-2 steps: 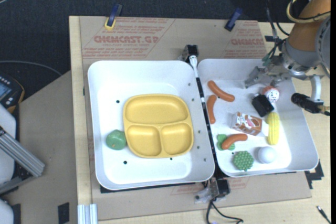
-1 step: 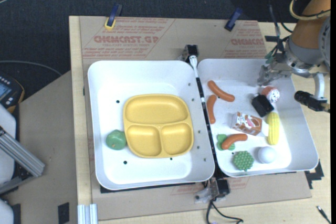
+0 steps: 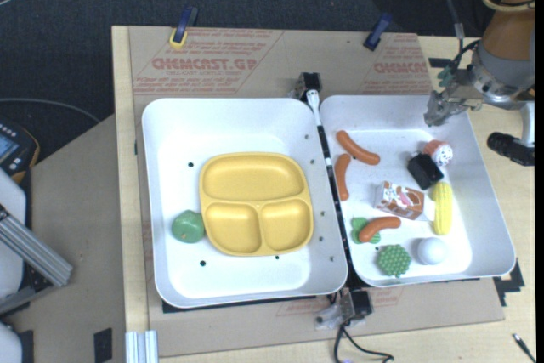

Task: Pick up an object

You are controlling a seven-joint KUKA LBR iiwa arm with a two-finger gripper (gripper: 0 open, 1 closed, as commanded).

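— Where's my claw (image 3: 442,108)?
— Over the right bin (image 3: 493,221), far corner. I can't tell its opening; nothing visibly held.
— Targets?
— Toy food lies loose below: black block (image 3: 424,171) nearest, corn (image 3: 441,207) beside it, easy reaching.

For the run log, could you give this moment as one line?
gripper: above right bin far rim | holding: nothing seen | nearest: black block
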